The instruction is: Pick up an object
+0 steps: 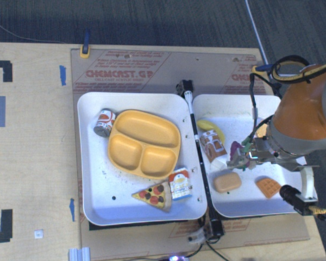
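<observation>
The two shallow white plastic bins (89, 145) sit side by side on a cardboard sheet (152, 69). In the left one lies a smooth yellow tray (144, 143) with three hollows, a small can (104, 122) at its corner, a carton (180, 184) and a toy pizza slice (154, 195) below it. My gripper (240, 159) hangs low in the right bin, just above a rounded tan bread roll (227, 182); how it is set I cannot tell. Nearby lie a banana (209, 127), a wrapped packet (213, 145) and a ridged orange waffle (268, 187).
</observation>
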Robot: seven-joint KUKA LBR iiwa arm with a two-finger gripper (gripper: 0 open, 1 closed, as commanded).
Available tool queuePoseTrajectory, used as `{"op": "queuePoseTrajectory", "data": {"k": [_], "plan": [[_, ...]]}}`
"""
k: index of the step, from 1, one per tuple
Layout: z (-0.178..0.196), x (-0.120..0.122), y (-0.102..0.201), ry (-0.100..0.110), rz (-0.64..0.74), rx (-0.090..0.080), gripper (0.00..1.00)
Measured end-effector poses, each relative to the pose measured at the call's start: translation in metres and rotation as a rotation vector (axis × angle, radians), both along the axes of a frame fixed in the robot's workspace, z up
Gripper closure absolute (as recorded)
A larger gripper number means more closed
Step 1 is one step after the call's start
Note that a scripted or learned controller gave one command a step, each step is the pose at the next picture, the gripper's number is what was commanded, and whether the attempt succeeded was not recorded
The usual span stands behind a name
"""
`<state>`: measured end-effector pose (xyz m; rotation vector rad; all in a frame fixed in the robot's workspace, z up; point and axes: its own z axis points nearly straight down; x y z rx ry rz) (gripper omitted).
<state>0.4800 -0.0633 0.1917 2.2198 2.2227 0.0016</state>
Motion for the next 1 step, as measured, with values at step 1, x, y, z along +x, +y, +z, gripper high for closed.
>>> {"op": "queuePoseTrajectory", "data": {"k": [1], "plan": [[-0.0071, 0.0001, 0.0668, 0.001, 0.0, 0.001, 1.0]]}}
